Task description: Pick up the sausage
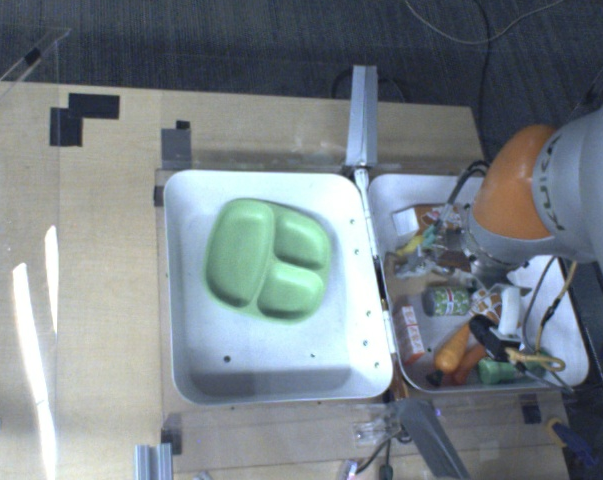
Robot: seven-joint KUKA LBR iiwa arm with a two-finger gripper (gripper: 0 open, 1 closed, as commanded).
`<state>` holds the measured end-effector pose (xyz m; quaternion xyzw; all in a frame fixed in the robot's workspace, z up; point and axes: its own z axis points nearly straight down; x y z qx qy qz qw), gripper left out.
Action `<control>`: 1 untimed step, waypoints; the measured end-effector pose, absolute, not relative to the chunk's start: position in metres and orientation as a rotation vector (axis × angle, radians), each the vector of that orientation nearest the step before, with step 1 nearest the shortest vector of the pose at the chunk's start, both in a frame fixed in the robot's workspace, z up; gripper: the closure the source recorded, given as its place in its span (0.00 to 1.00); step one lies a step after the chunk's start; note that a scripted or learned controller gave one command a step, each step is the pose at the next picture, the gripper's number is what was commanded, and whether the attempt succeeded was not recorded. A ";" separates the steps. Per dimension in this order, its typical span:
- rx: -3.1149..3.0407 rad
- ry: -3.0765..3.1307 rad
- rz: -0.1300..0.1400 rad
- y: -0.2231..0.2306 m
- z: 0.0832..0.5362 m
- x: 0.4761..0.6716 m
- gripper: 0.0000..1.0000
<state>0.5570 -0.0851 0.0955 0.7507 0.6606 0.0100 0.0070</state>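
A reddish-brown sausage lies near the front of the right bin, tucked against an orange carrot and a green piece. My gripper hangs low over the middle of that bin, below the orange band, among cluttered items. It is behind the sausage and apart from it. Its tips are hidden in the clutter, and I see nothing held.
The left bin holds a green divided plate. The right bin also has a small green-labelled can, a red and white packet along its left wall, and yellow and white items at the back.
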 end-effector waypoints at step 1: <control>2.284 2.127 0.028 -0.118 0.096 0.640 0.00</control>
